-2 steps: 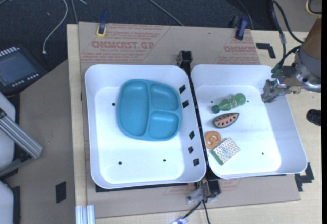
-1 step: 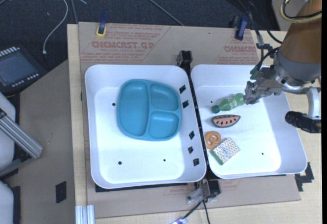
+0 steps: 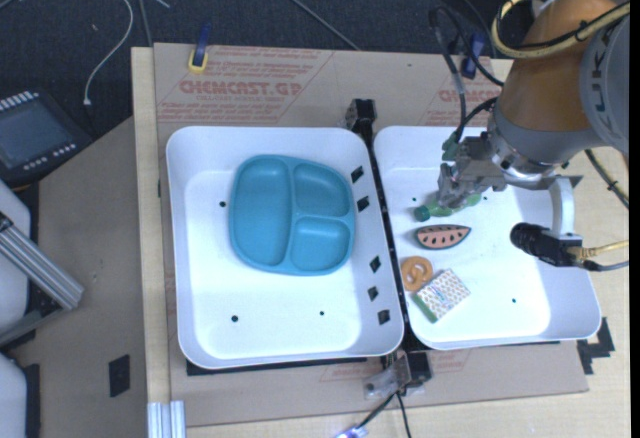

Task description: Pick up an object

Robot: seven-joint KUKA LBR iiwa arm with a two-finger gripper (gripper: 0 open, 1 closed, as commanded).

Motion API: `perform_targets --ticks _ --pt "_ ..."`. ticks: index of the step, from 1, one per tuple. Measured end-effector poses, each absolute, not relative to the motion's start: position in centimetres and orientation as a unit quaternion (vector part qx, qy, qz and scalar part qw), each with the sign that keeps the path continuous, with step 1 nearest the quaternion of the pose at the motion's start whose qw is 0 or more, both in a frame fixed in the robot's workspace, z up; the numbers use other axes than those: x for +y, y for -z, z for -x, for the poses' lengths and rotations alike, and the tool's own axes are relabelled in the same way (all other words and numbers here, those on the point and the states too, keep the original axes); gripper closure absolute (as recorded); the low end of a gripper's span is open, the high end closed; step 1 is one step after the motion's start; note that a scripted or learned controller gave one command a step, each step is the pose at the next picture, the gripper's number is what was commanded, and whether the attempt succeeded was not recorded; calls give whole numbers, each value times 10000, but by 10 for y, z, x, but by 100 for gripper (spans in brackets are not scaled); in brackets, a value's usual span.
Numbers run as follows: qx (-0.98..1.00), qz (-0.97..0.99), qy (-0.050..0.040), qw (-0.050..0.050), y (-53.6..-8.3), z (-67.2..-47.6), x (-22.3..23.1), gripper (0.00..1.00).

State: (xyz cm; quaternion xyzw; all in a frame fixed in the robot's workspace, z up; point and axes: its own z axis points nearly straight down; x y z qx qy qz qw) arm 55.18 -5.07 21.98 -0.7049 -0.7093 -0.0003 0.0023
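My gripper (image 3: pixel 452 198) reaches down into the right bin (image 3: pixel 560 321) from the right, under the orange-banded wrist. Its tip sits over a small green object (image 3: pixel 437 212) at the bin's upper left part. Just below lies a watermelon slice toy (image 3: pixel 442 237). Further toward the front rest a pretzel-like orange ring (image 3: pixel 416 272) and a small patterned packet (image 3: pixel 443 293).
The left bin (image 3: pixel 200 326) holds a blue divided plate (image 3: pixel 292 214). A black divider with clips (image 3: pixel 372 216) runs between the bins. A black cable connector (image 3: pixel 540 243) hangs off the arm above the right bin's right side. Cables trail across the dark floor behind.
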Motion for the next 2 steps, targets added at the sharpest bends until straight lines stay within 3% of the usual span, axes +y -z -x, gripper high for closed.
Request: perform_targets --ticks 2 --pt "-7089 7053 1 12 -211 -554 56 100"
